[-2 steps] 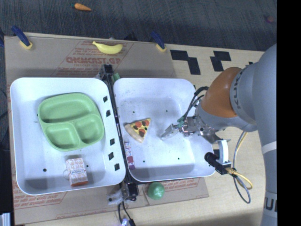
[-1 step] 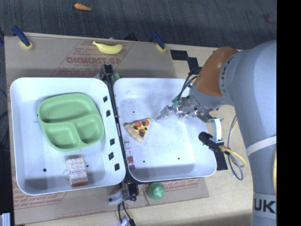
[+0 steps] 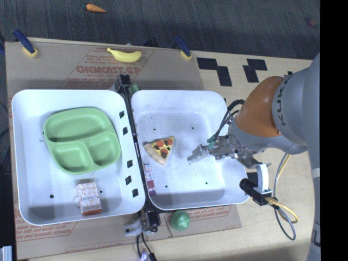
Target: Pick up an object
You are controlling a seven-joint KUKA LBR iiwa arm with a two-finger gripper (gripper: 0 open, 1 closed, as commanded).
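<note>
The tool (image 3: 197,155) sits low inside the right bin (image 3: 179,199), reaching in from that bin's right wall, with the grey arm (image 3: 296,113) and its orange band (image 3: 260,110) behind it to the right. Its metal tip looks slim and drawn together, with nothing visible between the fingers, but the view is too small and blurred to tell how far open it is — I cannot tell. It seems to hover over bare white bin floor, or to rest on it; contact is not clear. Just to the tool's left, apart from it, lies the pizza slice (image 3: 160,148), flat on the floor of the same bin, its point toward the tool. Farther left, beyond the divider between the bins, the left bin (image 3: 22,145) carries a green divided tray (image 3: 81,140) and, nearer the camera than that, a small carton (image 3: 88,197). Below and a little left of the tool, outside the right bin's near wall, a green ball (image 3: 180,220) rests on the bench (image 3: 206,222). Well beyond the tool, past the far walls of the bins, a banana (image 3: 124,54) lies on the cardboard — and farther still a small carrot (image 3: 95,7) lies on the dark floor.
</note>
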